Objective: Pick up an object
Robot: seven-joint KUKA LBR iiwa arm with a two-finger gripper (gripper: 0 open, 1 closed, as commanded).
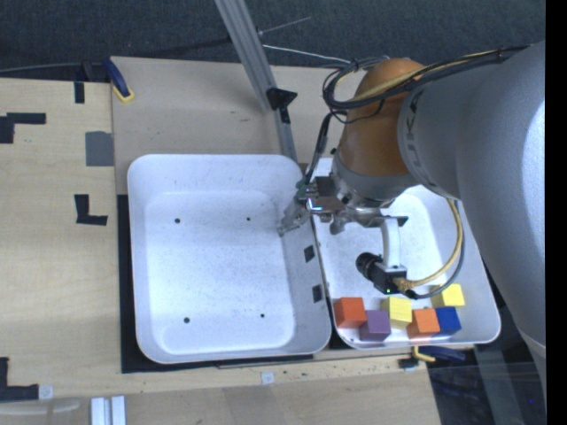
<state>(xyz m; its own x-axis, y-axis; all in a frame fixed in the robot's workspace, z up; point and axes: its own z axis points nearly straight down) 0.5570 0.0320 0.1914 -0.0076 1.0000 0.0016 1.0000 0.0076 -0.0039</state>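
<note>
**A:** Tool position?

**B:** Tool (299, 212) low over the line where the left bin (142, 237) and right bin (489, 328) meet, toward the far half of both. Arm (469, 140) enters from the right, with its orange band (381, 118) above the wrist.

**A:** Wide or narrow?

**B:** Cannot tell. The wrist body covers the working end from this angle. Nothing seen held.

**A:** Objects to pick?

**B:** Six blocks, all in the right bin, clustered at its near end and well apart from the tool. From the divider side outward:
- orange block (351, 311), nearest the divider
- purple block (378, 324), touching it on the near side
- yellow block (400, 309), just beside the purple one
- second orange block (426, 321)
- blue block (448, 320), tight against the second orange block
- second yellow block (453, 296), just behind the blue one, closest to the outer wall

**A:** Stacked?

**B:** Too crowded to say. They sit packed and touching.

**A:** Surroundings?

**B:** Tabletop (53, 264) is pale wood with black tape marks (87, 209) on the left. A metal rail (241, 38) slants down from the top edge to the far corner of the left bin.
</note>
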